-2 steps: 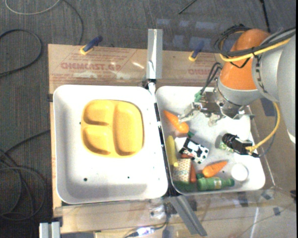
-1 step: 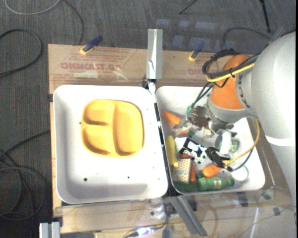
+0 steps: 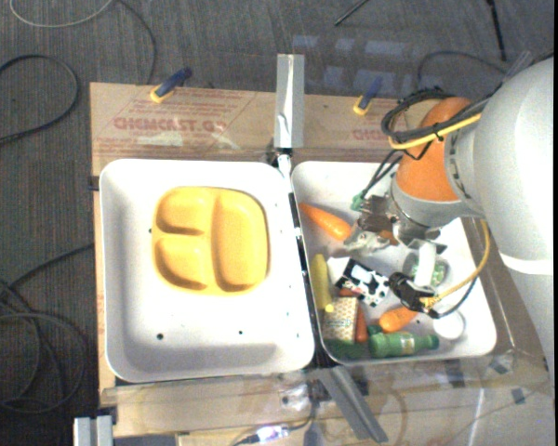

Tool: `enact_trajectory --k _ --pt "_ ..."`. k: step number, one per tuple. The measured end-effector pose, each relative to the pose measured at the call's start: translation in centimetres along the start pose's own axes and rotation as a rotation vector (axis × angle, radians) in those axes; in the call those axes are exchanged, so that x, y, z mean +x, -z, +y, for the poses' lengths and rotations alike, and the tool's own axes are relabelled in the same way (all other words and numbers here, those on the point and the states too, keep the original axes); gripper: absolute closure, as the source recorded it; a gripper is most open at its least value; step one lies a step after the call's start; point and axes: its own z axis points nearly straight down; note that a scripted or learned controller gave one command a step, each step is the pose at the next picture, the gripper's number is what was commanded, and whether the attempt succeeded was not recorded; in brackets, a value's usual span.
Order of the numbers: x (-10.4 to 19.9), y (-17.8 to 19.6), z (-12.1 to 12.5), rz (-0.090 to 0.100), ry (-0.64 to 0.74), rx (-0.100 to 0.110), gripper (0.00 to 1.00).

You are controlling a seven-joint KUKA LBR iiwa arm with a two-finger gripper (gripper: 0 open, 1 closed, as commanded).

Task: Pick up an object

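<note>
The right bin (image 3: 480, 340) holds a jumble of small objects. An orange carrot (image 3: 324, 220) lies near its far left. A yellow stick (image 3: 320, 281) lies along its left wall. A green bottle (image 3: 402, 344) rests by the front wall, with a black-and-white piece (image 3: 365, 282) and an orange piece (image 3: 396, 319) behind it. My gripper (image 3: 374, 234) hangs low over the middle of this bin, just right of the carrot and above the black-and-white piece. Its wrist hides what lies directly beneath it.
The left bin (image 3: 130, 342) carries a yellow divided plate (image 3: 211, 238). A raised divider (image 3: 298, 249) separates the two bins. The grey arm (image 3: 521, 175) with its orange band (image 3: 426, 167) and looping cables covers the right bin's far right side.
</note>
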Motion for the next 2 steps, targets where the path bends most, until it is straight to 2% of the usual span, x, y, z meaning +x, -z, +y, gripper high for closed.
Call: enact_trajectory --k 1,2 --pt "5.8 9.7 2.3 -0.004 0.007 0.01 1.0" --pt "1.1 14.6 -2.3 -0.004 -0.041 0.012 1.0"
